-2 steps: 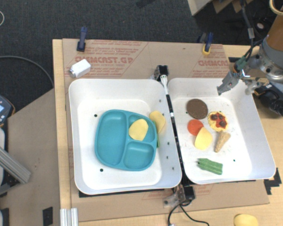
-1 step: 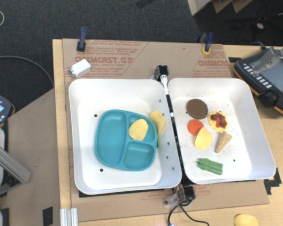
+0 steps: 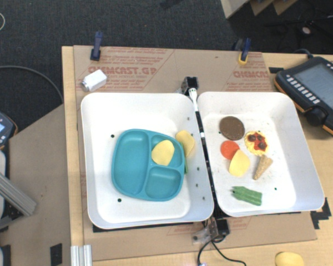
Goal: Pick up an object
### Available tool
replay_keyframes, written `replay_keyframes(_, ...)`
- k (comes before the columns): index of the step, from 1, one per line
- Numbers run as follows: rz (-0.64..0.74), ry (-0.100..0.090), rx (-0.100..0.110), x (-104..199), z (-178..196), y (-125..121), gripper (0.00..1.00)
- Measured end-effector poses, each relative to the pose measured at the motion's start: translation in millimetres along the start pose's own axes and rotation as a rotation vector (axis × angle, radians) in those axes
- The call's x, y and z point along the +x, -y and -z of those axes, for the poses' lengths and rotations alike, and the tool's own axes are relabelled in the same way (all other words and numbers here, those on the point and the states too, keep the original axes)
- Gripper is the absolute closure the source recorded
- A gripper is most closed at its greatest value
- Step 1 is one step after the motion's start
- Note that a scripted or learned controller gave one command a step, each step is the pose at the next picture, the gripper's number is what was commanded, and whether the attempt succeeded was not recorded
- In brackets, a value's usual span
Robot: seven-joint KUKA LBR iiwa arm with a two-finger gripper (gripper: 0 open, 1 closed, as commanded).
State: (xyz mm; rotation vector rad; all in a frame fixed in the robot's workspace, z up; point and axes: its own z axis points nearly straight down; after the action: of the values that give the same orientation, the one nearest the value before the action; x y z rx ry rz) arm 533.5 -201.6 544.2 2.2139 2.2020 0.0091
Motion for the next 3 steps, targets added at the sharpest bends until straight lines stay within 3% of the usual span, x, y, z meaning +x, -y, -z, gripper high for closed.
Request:
replay_keyframes(1,0.005,-0.015,0.034,29,-183,37,0.00)
replay_keyframes(2,0.010,-0.003,-0.005,60,2,-7,0.00)
replay_keyframes(3,0.007,-0.014,0.038,110,-181,62,0.00)
